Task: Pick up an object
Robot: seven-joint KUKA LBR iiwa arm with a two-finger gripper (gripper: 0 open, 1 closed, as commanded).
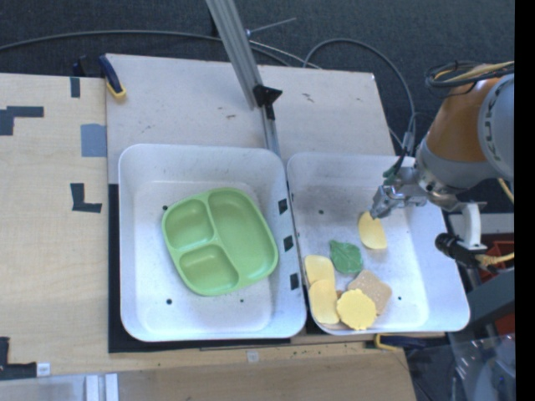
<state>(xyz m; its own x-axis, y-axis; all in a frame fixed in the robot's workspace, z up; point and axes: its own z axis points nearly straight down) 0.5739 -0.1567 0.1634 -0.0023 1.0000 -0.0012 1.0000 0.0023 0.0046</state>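
My gripper [380, 206] hangs over the right bin [435, 307], just above the upper end of a pale yellow oval piece [373, 231]. Whether that piece is between the fingers is hidden by the wrist. Lower in the same bin lie a green leaf-shaped piece [345, 256], two yellow oval pieces [318, 268] [324, 300], a round yellow piece [358, 309] and a tan slice [373, 288].
The left bin [138, 307] holds a green divided plate [220, 241]. A grey pole [238, 44] slants across the bench behind the bins. Cables [359, 53] loop at the back right. The arm's orange band [456, 124] is at the right.
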